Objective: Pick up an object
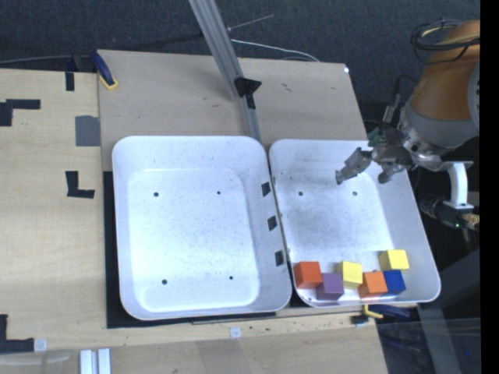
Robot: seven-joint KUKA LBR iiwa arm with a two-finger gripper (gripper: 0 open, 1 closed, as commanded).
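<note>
Several small blocks lie along the near edge of the right bin (pixel 312 209): an orange one (pixel 308 273), a purple one (pixel 332 285), a yellow one (pixel 352 273), another orange one (pixel 374 284), a blue one (pixel 394 281) and a second yellow one (pixel 394 259). My gripper (pixel 365 169) hangs over the far right part of that bin, well above and away from the blocks. Its two fingers are spread apart, open, with nothing between them.
The left bin (pixel 187 224) sits beside the right one. A slanted metal pole (pixel 222 49) crosses the bench behind the bins. Black clips (pixel 271 223) mark the seam between the bins. The arm's orange band (pixel 448 61) shows at the right.
</note>
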